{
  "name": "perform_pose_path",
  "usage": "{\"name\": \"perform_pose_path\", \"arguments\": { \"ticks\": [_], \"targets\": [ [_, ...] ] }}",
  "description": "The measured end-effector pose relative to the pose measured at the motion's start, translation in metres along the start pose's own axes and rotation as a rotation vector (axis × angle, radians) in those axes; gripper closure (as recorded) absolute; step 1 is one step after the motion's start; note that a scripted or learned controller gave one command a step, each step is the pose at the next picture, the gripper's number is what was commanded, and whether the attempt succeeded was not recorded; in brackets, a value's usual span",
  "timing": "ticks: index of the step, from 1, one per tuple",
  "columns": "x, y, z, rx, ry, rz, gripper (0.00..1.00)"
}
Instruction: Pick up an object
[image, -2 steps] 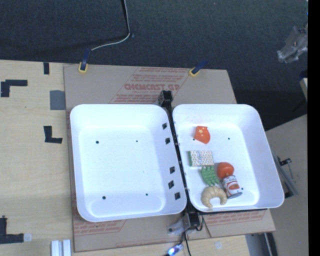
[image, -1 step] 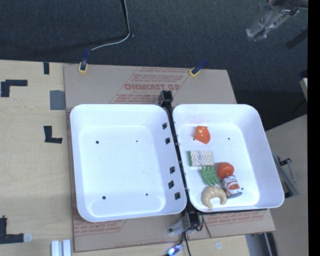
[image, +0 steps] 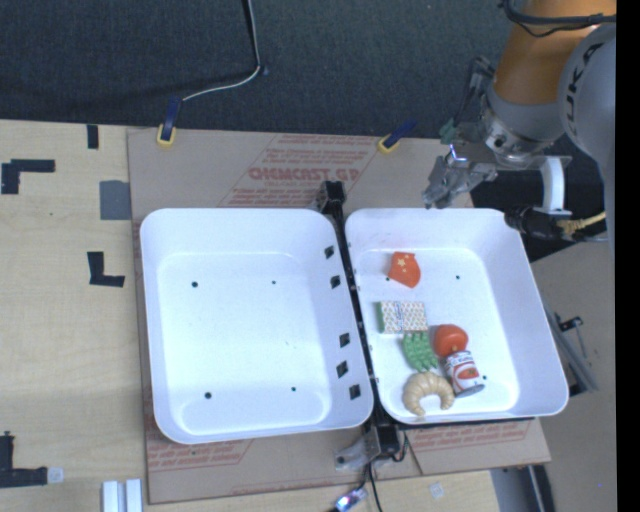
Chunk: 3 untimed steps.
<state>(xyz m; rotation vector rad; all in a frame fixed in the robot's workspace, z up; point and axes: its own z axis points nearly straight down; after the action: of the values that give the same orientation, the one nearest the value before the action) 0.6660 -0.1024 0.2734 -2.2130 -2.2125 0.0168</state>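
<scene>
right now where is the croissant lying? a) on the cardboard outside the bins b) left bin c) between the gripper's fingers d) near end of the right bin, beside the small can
d: the croissant lies at the near end of the right bin, next to the small can, while the gripper hangs above the bin's far rim.

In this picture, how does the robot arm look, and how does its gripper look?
The arm is grey and rounded, with a wide orange band above the wrist. Below the band sits a metallic grey wrist section. The gripper is small, dark grey metal, with thin fingers. A white curved piece sits beside the wrist.
</scene>
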Motion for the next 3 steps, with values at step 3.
{"name": "perform_pose_path", "arguments": {
  "ticks": [3],
  "targets": [
    [0.029, -0.103, -0.268, -0.029, -0.004, 0.003, 1.0]
  ]
}}
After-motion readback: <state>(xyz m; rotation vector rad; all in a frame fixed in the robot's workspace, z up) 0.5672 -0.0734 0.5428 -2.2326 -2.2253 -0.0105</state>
